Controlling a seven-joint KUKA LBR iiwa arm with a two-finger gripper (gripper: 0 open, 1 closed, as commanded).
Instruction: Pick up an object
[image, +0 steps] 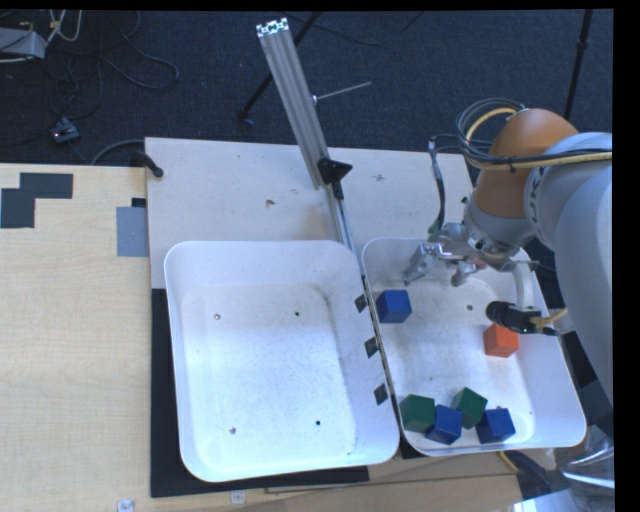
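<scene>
My gripper (437, 272) hangs over the back of the right bin (560, 425), below the arm's orange band (523, 140). Its two fingers are spread open and hold nothing between them. A blue cube (393, 305) lies just left of and in front of the fingertips, near the bin's left wall. To the gripper's front right lies an orange cube (501, 340). Along the bin's front edge sit two green cubes (418, 411) (470, 404) and two blue cubes (446, 424) (495, 425), packed close together.
The left bin (190, 300) stands beside the right one, with a few dark clips (371, 346) along the shared wall. A slanted metal rail (300, 110) rises behind the bins. The arm's grey body (590, 250) covers the right bin's right side.
</scene>
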